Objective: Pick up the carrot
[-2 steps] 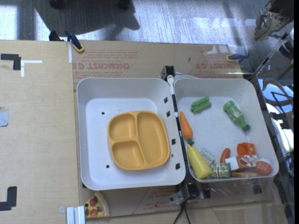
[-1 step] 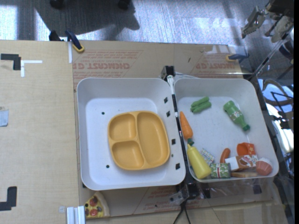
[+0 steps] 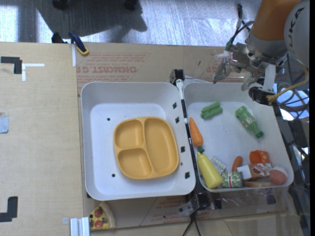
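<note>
Cardboard on the tabletop (image 3: 39, 146) has mirrored red print I can't really read. Two white bins: the left bin (image 3: 93, 146) holds one yellow three-section plate (image 3: 146, 147). In the right bin (image 3: 280, 141), one carrot (image 3: 196, 132) lies against the left wall, one yellow bottle (image 3: 208, 170) just below, one green bottle (image 3: 248, 121). The tool (image 3: 236, 75) hangs spread open above the far rim, holding nothing.
</note>
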`<action>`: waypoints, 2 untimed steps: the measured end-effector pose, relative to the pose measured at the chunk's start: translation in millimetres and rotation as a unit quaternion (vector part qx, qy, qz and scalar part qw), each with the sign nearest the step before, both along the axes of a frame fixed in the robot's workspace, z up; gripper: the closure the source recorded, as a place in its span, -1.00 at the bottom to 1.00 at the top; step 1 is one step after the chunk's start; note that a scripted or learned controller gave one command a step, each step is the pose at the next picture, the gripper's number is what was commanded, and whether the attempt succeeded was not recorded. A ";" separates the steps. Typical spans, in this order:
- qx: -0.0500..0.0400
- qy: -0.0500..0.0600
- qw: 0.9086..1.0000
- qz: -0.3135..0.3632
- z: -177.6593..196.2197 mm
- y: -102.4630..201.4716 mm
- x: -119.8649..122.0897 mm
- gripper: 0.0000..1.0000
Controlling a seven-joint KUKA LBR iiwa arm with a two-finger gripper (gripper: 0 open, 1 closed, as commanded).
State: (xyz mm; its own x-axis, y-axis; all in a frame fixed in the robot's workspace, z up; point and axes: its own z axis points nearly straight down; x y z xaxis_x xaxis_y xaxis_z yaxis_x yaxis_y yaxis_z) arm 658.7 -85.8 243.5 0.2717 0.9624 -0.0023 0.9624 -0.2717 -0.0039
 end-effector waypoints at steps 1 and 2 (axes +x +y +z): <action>0.000 -0.002 0.993 0.118 141.7 21.0 -10.0 -1.00; -0.001 0.000 0.997 -0.083 112.4 9.7 0.3 -1.00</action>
State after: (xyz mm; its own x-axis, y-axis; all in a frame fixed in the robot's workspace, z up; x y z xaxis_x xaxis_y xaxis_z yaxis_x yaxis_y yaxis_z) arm 659.0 -76.0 356.0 0.4280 0.9038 -0.0037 0.9037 -0.4280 -0.0038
